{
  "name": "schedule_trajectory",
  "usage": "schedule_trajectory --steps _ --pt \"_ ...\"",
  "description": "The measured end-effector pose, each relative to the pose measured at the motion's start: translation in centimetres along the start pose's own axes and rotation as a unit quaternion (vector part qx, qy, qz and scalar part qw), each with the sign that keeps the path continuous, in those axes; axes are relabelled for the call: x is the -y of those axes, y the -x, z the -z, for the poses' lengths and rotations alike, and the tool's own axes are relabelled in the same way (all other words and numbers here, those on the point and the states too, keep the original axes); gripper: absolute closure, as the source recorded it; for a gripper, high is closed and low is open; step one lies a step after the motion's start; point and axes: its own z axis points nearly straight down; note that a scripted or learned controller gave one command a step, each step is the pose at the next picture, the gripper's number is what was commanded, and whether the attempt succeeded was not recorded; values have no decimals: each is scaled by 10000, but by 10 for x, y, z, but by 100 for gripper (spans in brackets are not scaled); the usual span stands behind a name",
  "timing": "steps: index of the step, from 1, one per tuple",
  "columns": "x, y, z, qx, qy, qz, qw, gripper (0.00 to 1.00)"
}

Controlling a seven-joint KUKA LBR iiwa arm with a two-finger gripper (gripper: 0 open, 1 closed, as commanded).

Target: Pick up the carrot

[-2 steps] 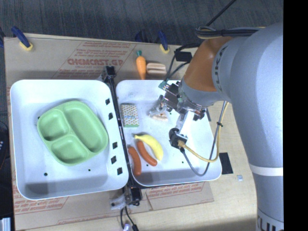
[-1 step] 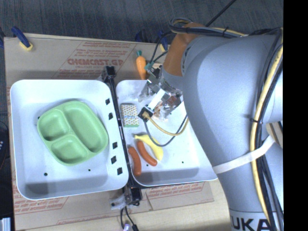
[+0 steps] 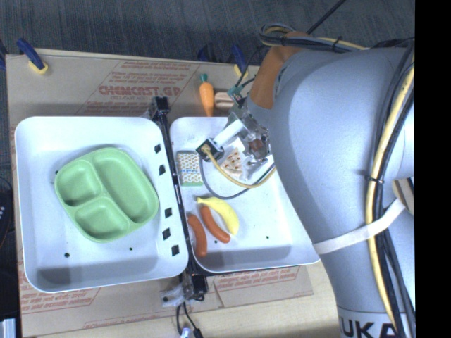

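Camera view looks down on the grey arm [image 3: 338, 160], the biggest thing here, sweeping in over the right bin [image 3: 282, 255] and covering its far right corner. Taking that right bin as the landmark, the left bin [image 3: 35, 210] sits against its left wall and holds a green divided plate [image 3: 106, 192] with 3 compartments. The gripper [image 3: 243, 146] hangs over the upper middle of the right bin, wrapped in cables; whether the claw is open or closed I cannot tell, and nothing is visibly caught in it.

Inside the right bin, a yellow banana [image 3: 223, 213] lies near the lower left, with 2 sausages [image 3: 206, 232] just beside it toward the left wall. A small patterned block [image 3: 189, 167] rests against the left wall, above the banana. The carrot [image 3: 206, 97] is outside the right bin, on the cardboard just past its upper left rim, leaf end pointing away.

The risk, as I judge it, comes from that placement. The gripper is over the bin, not the carrot, so a straight descent would land on bin floor or the patterned block. Reaching the carrot means crossing the rim, and a low approach could clip the rim or nudge the carrot so it rolls away.
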Motion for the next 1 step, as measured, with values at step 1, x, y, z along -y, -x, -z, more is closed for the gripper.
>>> schedule_trajectory --steps 1 --pt "1 0 10 14 -25 35 10000 100"
